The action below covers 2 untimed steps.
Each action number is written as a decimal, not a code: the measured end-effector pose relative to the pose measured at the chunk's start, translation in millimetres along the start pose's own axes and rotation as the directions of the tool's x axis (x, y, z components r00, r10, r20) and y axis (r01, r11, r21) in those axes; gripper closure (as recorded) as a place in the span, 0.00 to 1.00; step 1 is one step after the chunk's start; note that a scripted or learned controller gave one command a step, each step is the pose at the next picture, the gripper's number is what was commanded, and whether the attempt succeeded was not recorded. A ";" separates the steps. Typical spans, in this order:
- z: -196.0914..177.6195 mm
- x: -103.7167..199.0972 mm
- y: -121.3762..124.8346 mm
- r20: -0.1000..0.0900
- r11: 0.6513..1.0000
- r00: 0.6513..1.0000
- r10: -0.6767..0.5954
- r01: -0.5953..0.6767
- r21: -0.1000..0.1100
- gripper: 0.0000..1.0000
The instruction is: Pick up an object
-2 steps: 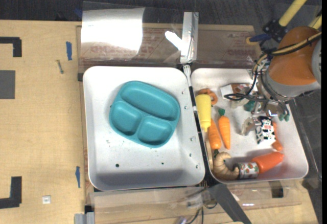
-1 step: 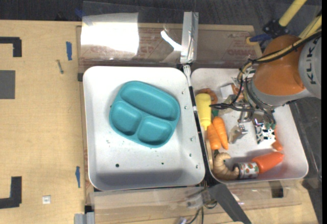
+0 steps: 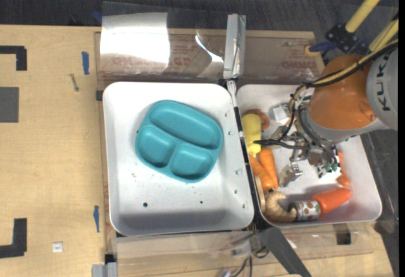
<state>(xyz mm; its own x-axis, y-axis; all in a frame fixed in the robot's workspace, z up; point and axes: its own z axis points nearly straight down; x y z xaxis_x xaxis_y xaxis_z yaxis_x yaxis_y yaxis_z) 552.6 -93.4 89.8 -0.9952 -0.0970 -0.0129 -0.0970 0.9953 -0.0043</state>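
On the wooden bench (image 3: 44, 162), two shallow white bins are set side by side. The left bin (image 3: 120, 206) is taken up by a teal divided plate (image 3: 179, 140) with three compartments, lying a little towards its far side. The right bin (image 3: 370, 203) is reached into by the grey arm, whose orange band (image 3: 338, 95) is seen above the wrist, over the bin's far right part. Below the band, the gripper (image 3: 304, 159) is lowered amid a tangle of cables and small metal parts over the middle of the bin; whether anything is held by it cannot be told.

Along the left wall of the right bin, a yellow toy (image 3: 252, 125) is seen at the far end, and an orange carrot (image 3: 268, 167) lies just beside it towards the near side, left of the gripper. At the near wall, a small bottle with an orange body (image 3: 323, 203) lies on its side, just near of the gripper. A tan, rounded item (image 3: 274, 205) is placed at the near left corner, touching the bottle's end.
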 end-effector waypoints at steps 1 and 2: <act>-13.1 -4.4 0.1 0.013 1.000 1.000 -0.002 0.002 0.003 1.00; -140.5 -70.5 -11.8 0.004 0.985 0.985 -0.175 0.175 -0.002 1.00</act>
<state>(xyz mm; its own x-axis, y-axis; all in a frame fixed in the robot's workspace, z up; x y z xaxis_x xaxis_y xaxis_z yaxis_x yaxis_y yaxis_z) 622.0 -97.8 231.3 -0.9629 -0.2696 -0.0157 -0.2695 0.9630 -0.0049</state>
